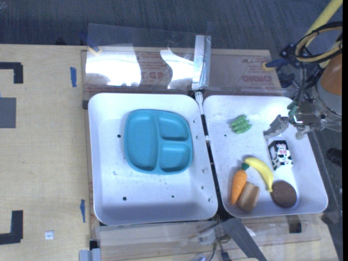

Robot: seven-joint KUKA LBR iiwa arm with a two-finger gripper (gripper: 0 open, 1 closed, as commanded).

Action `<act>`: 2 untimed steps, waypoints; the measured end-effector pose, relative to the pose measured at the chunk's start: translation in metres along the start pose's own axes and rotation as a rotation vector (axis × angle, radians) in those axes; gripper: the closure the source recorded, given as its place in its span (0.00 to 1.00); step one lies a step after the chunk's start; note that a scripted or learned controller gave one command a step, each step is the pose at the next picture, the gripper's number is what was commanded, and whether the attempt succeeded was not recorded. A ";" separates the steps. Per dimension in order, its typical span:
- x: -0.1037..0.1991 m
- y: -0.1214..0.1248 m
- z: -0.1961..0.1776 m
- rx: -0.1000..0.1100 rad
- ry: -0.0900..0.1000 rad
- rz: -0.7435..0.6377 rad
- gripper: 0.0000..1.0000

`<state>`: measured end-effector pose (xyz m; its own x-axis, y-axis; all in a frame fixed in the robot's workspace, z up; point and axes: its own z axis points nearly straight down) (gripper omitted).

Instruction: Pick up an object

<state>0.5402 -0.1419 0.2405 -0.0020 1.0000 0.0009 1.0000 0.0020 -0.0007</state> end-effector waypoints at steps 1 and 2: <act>-0.050 -0.008 0.105 0.008 0.000 0.176 0.00; -0.046 0.011 0.151 -0.009 -0.004 0.027 0.00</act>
<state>0.5509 -0.1882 0.0895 0.0248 0.9997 -0.0031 0.9997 -0.0247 0.0078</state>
